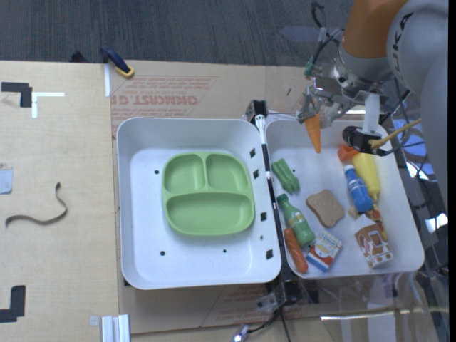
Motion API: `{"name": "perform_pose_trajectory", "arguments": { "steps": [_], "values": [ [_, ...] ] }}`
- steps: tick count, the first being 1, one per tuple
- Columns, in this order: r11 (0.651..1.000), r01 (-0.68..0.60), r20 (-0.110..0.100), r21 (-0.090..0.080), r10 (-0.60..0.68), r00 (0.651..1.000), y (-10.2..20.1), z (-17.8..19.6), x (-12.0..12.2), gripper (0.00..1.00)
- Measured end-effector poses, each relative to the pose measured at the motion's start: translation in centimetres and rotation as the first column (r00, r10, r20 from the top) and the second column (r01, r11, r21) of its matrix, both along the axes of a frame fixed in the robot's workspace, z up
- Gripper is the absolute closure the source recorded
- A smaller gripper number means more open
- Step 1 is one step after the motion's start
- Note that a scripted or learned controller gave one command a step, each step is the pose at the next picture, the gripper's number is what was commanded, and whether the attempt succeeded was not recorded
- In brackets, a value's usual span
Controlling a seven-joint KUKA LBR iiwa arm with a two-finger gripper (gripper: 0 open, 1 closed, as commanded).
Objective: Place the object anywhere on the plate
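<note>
Jaws hang at the upper right of the frame, over the top-left corner of the right bin, closed on the thick end of an orange carrot that points down, clear of the bin floor. Left of centre, the green plate sits in the left bin. Below the carrot lie a green pickle, bread slice and yellow bottle.

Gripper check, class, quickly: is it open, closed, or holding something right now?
Gripper: closed on the carrot, which hangs point down from its fingers above the right bin.
</note>
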State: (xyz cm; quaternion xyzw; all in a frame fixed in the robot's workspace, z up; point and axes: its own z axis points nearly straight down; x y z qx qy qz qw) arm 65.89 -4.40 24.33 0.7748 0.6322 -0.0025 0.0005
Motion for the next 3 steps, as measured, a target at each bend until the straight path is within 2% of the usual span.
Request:
{"name": "perform_pose_trajectory", "arguments": {
  "steps": [1,2,3],
  "values": [
    [1.0,0.025,-0.002,0.002,-0.025,1.0,5.8,-2.9,0.0,1.0],
    [0.999,-0.055,-0.001,0.002,0.055,0.999,11.6,-5.3,-2.9,1.0],
    [0.999,-0.053,-0.001,0.002,0.053,0.999,11.6,-5.3,-2.9,0.0]
  ]
}}
